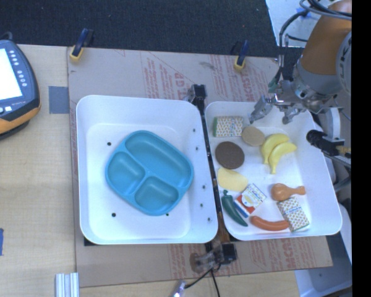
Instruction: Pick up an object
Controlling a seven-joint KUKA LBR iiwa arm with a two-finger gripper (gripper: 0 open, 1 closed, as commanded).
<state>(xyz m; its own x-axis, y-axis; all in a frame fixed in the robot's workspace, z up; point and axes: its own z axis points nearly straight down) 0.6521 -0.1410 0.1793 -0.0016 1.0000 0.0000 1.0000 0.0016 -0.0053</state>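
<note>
The grey, orange-banded arm's two-finger gripper (276, 108) hangs spread open and empty above the far edge of the right-hand shallow white bin (331, 193), poised over its toy food; the yellow plastic bananas (277, 150) and a tan oval piece (253, 135) lie nearest below, likeliest targets.

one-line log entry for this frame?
arm: over right bin's far edge | gripper: open, holding nothing | nearest: bananas | blue tray: in left bin

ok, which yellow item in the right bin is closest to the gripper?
The bananas, below the gripper near the bin's far end. The other yellow piece, the lemon-like one, lies further down by the divider.
</note>
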